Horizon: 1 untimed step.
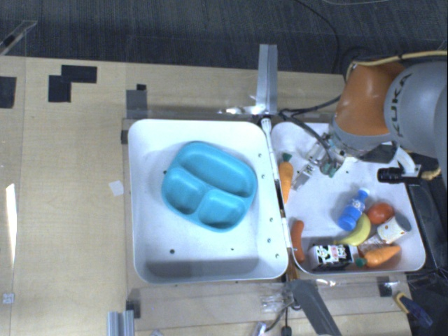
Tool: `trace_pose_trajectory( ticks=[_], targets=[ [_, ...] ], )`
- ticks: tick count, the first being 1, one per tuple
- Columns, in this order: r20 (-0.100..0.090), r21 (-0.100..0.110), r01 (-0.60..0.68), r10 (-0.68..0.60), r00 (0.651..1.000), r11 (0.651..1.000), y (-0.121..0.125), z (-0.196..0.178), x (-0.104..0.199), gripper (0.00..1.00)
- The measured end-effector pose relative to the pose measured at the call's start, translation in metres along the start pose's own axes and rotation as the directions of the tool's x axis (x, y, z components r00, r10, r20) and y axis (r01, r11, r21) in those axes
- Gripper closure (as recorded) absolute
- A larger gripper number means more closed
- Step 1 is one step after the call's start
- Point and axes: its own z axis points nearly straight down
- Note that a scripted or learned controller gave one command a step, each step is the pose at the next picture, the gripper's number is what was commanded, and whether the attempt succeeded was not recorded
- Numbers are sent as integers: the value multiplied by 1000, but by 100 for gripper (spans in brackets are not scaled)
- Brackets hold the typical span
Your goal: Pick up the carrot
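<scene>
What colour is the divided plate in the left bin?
Light blue plate, seen in the camera view.

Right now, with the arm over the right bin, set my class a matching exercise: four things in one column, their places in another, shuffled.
Things:
1. blue divided plate
2. carrot
3. blue bottle
4. gripper

Places:
A. right bin, against its left wall
B. middle of the left bin
C. just right of the carrot
D. right bin, beside the banana

Pairs: 1-B, 2-A, 3-D, 4-C
</scene>
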Motion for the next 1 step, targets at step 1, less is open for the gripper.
trace_pose_trajectory(
  ticks=[1],
  targets=[
    [2, -7, 0, 0, 1000, 1000, 4, -13, 0, 100]
  ],
)
